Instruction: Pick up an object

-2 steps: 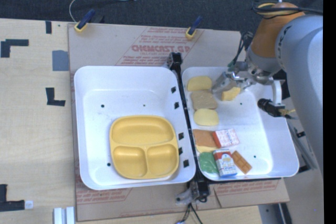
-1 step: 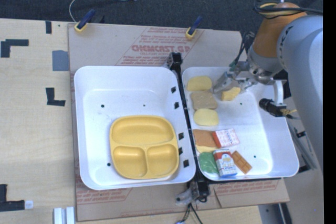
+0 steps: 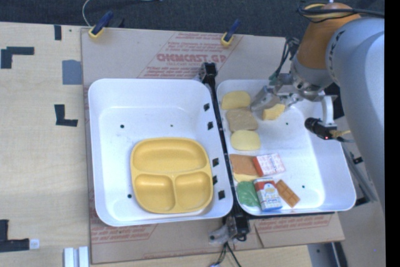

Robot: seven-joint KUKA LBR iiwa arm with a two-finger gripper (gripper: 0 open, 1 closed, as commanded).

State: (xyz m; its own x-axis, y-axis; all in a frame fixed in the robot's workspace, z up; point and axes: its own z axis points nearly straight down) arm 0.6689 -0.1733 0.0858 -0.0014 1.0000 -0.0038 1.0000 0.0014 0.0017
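My gripper (image 3: 273, 100) hangs over the back middle of the right bin (image 3: 325, 166), reaching in from the right under the orange wrist band. A small yellow wedge (image 3: 274, 112) shows right beneath its tip and touches it; I cannot see whether it is gripped. Just left of it lie a round yellow piece (image 3: 235, 99), a brown bread slice (image 3: 241, 119) and a pale yellow lump (image 3: 245, 140). Nearer the front are an orange slab (image 3: 243, 165), a red-and-white box (image 3: 270, 164), a green item (image 3: 247, 195), a small carton (image 3: 269, 194) and a brown bar (image 3: 288, 192).
The left bin (image 3: 112, 109) holds a yellow divided tray (image 3: 171, 174) at its front. The bins' shared wall (image 3: 215, 128) runs just left of the food row. Bare white floor lies at the right bin's right half. Two clamps (image 3: 100, 24) hold the cardboard at the back.
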